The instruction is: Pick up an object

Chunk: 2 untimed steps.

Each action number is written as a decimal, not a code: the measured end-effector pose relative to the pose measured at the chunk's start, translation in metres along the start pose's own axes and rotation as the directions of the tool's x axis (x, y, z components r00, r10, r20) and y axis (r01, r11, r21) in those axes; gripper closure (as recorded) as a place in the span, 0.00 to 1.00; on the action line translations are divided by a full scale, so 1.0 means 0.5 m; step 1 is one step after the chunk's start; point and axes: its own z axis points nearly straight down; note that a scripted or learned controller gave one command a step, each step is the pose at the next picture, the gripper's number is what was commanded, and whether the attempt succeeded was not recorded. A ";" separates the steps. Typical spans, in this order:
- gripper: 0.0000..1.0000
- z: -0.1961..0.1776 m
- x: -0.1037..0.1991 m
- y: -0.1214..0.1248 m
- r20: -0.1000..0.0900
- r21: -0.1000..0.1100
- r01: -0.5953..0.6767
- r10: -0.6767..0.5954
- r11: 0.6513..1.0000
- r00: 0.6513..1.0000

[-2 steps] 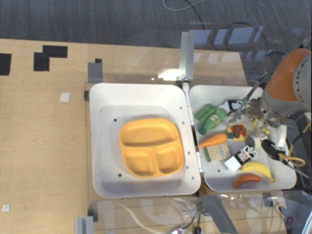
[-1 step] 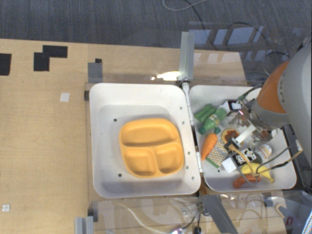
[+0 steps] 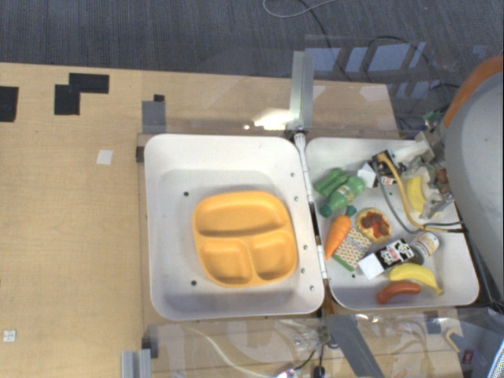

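Camera view looks down at a slant on a pale wooden bench carrying two shallow white bins side by side. Left bin (image 3: 165, 235) holds one item, an orange divided tray (image 3: 244, 237) with three compartments, lying flat near the middle. Right bin (image 3: 465, 286) is crowded with toy food. Near its left wall sit green vegetable-like pieces (image 3: 340, 189), bunched so closely that their kinds are hard to tell. Just below them an orange carrot (image 3: 338, 235) lies tilted, tip pointing down-left, touching a patterned packet (image 3: 352, 250). Beside the carrot is a small round item with a red and brown top (image 3: 373, 224), possibly a toy pizza. Below that lie a black and white packet (image 3: 394, 253) and a white block (image 3: 369, 266), touching. A yellow banana (image 3: 416, 276) rests near the front wall, with a red sausage (image 3: 398, 290) just below it. A small jar with a white lid (image 3: 428, 243) sits right of the black packet. Robot arm (image 3: 476, 156), grey with an orange band, enters from the right and is cut off by the frame edge. Its gripper (image 3: 416, 181) hangs over the bin's upper right part amid cables and metal parts, with a yellow item (image 3: 415, 194) beside it; clutter makes it impossible to say how the gripper is set or whether it holds anything.
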 end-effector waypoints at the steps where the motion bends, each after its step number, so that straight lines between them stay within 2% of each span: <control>1: 0.00 -0.001 0.029 0.022 0.029 0.014 -0.007 0.006 1.000 1.000; 2: 1.00 -0.027 0.045 0.011 0.007 0.014 0.010 -0.010 1.000 1.000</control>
